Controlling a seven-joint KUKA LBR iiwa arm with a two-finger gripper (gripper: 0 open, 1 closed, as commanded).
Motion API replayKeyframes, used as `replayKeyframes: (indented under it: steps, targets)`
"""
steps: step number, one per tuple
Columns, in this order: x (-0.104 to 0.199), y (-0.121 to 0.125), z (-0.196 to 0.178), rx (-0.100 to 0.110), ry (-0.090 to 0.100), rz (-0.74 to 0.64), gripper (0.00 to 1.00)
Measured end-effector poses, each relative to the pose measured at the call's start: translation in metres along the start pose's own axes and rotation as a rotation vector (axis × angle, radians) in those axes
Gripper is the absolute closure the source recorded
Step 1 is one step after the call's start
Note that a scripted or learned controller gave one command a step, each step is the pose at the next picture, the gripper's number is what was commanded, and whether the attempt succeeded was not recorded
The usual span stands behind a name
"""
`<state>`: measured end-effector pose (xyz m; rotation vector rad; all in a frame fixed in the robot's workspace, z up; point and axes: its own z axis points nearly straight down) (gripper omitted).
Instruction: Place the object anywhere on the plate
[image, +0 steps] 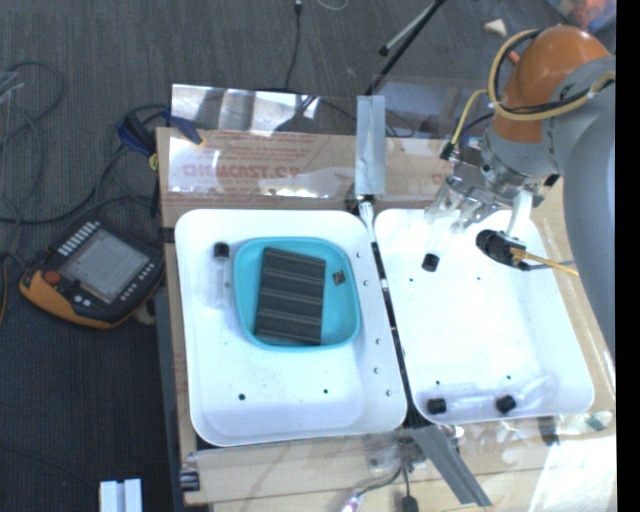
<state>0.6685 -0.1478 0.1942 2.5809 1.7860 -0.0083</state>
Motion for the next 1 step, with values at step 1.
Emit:
replayKeyframes:
  steps: [1]
  targets:
    - [0.0, 0.0001, -0.0001, 0.0, 0.0, 0.0, 0.0]
